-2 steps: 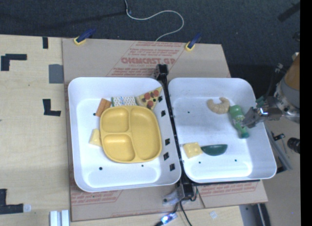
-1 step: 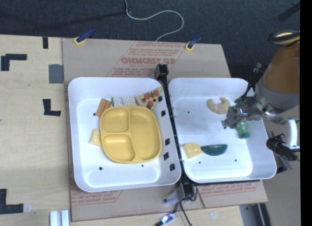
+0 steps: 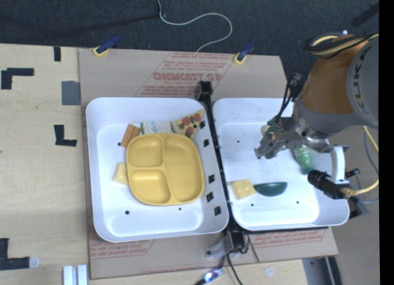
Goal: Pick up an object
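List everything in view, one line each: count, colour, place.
bins: 2, white, side by side on the bench
divided plate: 1, yellow, left bin
small items: several, mixed colours, behind the plate
yellow piece: 1, left of the plate
cheese wedge: 1, yellow, right bin front
dark green piece: 1, beside the wedge
green object: 1, right bin, under the arm
cable: 1, white, behind the bench
end effector: 1, grey, over the right bin

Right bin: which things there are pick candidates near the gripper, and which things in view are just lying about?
In play:
- gripper, hovering in the right bin
- dark green bowl-shaped piece
- yellow wedge
- green object under the wrist

Lying about:
- yellow divided plate in the left bin
- pizza slice toy
- orange strip
- blue clamps on the cardboard
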Robot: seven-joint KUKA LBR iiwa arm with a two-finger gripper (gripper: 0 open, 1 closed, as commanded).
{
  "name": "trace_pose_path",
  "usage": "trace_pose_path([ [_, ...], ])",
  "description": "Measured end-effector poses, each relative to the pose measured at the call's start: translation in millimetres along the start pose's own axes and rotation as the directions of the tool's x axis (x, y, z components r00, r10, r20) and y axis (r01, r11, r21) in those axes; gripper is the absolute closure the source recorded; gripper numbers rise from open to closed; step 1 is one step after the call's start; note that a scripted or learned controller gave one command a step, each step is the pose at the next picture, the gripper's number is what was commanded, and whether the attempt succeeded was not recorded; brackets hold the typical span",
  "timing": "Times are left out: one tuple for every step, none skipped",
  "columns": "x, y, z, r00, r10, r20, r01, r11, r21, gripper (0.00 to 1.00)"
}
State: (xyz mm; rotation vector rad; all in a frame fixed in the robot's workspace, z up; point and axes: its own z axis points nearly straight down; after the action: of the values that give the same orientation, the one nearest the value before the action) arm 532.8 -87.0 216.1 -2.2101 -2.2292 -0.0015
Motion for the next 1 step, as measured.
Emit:
trace_pose_path([
  [46.1,18.4,-0.3,1.0,0.001,0.001,-0.001,1.0,0.0,1.0],
])
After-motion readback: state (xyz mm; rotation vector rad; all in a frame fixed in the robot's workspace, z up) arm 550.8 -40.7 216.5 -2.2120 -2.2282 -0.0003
